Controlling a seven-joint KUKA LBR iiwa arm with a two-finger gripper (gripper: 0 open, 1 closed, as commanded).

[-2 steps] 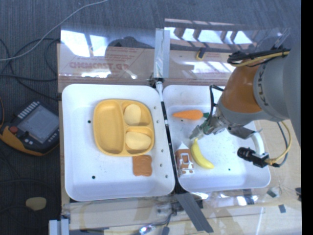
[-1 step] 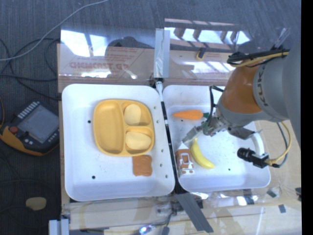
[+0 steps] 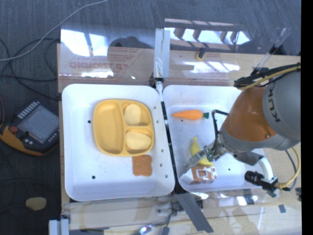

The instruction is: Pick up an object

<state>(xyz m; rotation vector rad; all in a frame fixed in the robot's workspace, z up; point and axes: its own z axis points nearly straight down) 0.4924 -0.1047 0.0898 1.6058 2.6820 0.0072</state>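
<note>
So the arm comes in from the right, grey with that orange band sitting just above the wrist, angled down and to the left. The gripper is low, pointing down-left, and its fingers look spread apart.

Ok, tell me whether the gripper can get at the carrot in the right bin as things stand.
Probably yes. The carrot lies alone on the bare floor of the right bin, nothing on top or touching it. The gripper sits lower in the same bin, near the yellow piece and the small box.
</note>
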